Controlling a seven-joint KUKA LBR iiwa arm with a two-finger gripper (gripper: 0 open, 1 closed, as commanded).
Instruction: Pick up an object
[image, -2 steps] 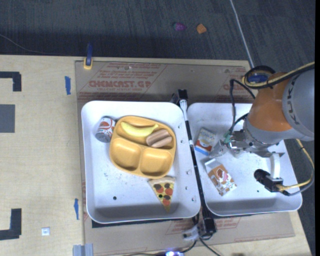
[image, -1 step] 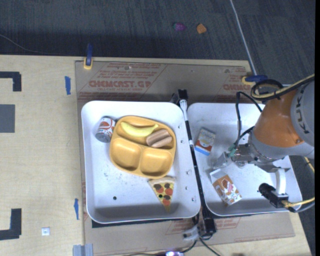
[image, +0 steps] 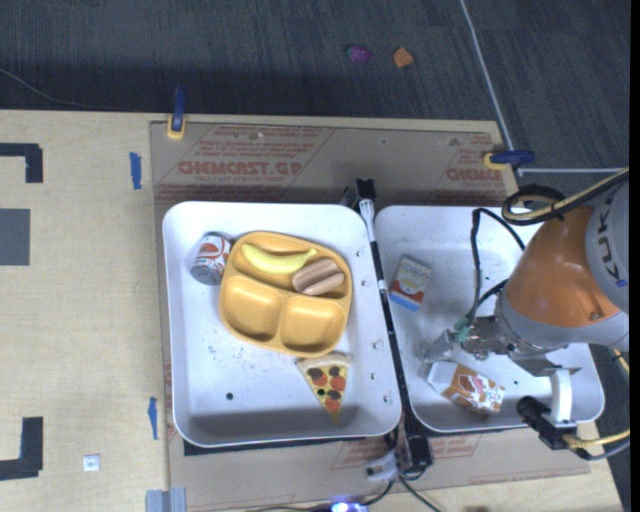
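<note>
Nearest the camera, at the front of the right bin (image: 590, 395), lies a small packet (image: 470, 388), brown and orange with a white end. It looks like a thin foil or plastic wrapper, so I judge it light, soft and a little slippery; it may crumple or slide if I press only on its flat face. I think the best hold is across its narrow width, near the middle, where the content gives some body.

My jaws (image: 462, 340) hang just above and behind this packet, low over the white bin floor. I cannot tell how far they are open, because my wrist hides them, and I see nothing between them.

Further back in the same bin stands a small carton (image: 410, 279), white with blue and red, stiff and boxy, easier to pinch on its flat sides.

In the left bin (image: 190, 400) there is a yellow tray (image: 270, 305) of smooth plastic with a banana (image: 272, 260) and a sausage (image: 320, 277), a can (image: 209, 258) beside it, and a pizza slice (image: 328, 382) in front.
</note>
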